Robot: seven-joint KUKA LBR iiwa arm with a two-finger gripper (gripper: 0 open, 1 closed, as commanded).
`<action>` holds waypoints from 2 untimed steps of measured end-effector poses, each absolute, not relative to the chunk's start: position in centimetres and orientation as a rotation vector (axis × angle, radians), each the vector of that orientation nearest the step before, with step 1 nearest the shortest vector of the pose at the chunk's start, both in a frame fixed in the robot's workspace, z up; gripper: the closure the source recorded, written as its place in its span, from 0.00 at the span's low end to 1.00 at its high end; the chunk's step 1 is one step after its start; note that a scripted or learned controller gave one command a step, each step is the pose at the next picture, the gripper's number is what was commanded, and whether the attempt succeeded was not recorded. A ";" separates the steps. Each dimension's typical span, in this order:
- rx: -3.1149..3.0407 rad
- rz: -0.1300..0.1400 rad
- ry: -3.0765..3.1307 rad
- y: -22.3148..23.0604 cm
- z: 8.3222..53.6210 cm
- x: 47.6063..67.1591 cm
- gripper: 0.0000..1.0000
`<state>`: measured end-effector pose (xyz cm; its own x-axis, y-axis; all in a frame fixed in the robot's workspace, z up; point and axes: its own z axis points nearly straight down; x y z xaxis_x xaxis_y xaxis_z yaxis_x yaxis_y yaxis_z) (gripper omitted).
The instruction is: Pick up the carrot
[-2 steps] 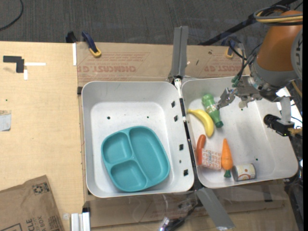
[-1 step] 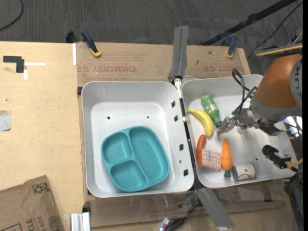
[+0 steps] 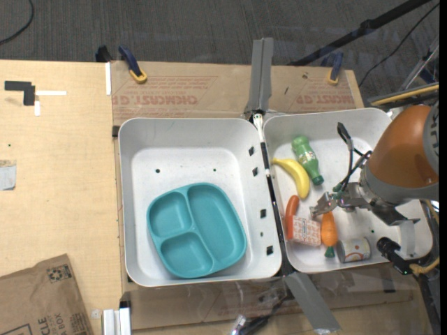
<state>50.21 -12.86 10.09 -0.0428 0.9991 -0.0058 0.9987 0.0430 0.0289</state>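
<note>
1. The claw hovers low in the right bin; whether it is spread or pinching, I cannot tell.
2. The carrot lies just below it, beside a small packet, probably the grasp target.

- Two white bins: the left bin and the right bin, side by side.
- One teal divided plate, in the left bin.
- One green bottle, in the right bin.
- One banana, beside the bottle.
- One carrot, below the banana.
- One red sausage-shaped item, left of the carrot.
- One small printed packet, touching the carrot.
- One small can, right of the carrot.
</note>
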 end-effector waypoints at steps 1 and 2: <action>2.157 0.031 2.253 -12.7 11.0 50.5 1.00; 1.810 -0.003 2.571 -11.6 18.9 47.9 1.00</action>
